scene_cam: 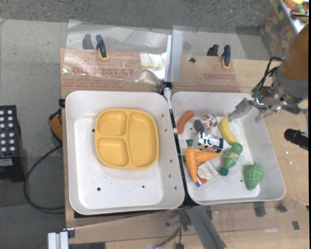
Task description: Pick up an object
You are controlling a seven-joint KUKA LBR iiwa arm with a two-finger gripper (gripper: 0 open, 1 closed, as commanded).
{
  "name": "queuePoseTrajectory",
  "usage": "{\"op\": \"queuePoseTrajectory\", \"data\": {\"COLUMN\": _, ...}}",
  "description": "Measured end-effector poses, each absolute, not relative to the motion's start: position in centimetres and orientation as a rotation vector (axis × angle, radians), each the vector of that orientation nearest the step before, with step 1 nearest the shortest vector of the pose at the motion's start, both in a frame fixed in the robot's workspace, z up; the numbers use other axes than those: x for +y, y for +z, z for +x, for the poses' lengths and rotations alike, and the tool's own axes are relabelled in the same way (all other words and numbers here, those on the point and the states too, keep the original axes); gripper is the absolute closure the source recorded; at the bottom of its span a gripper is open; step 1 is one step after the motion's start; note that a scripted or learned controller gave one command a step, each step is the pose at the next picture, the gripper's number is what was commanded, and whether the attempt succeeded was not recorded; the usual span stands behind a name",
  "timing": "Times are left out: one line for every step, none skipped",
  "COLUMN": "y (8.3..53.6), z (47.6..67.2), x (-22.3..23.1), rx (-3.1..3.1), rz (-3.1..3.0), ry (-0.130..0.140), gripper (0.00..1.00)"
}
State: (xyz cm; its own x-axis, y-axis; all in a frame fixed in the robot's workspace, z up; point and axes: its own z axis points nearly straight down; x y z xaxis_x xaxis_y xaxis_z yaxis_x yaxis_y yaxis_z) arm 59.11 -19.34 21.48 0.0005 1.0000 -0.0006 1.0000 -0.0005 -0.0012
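Note:
My gripper [250,111] hangs over the far right part of the right bin [269,154], its two fingers spread open with nothing between them. The left fingertip [236,112] is just above and right of a yellow banana [227,130]. Lying in the bin are a red-orange sausage [184,121], a small can [208,122], a black-and-white item [210,140], an orange carrot [197,157], a green bottle [230,157], a flat packet [208,171] and a green leafy toy [252,176].
The left bin [83,180] holds a yellow divided plate [127,138]. A raised rim [171,139] separates the two bins. Clamps [100,46] and plastic sheeting sit behind the bins. A black cable runs off the bench at left.

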Motion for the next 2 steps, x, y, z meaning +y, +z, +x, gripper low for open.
{"op": "queuePoseTrajectory", "data": {"y": 10.25, "z": 61.43, "x": -20.19, "rx": -2.315, "rz": -2.124, "ry": 0.006, "gripper": 0.00}}
{"op": "queuePoseTrajectory", "data": {"y": 11.24, "z": 61.44, "x": -20.26, "rx": -2.314, "rz": -2.126, "ry": 0.006, "gripper": 1.00}}
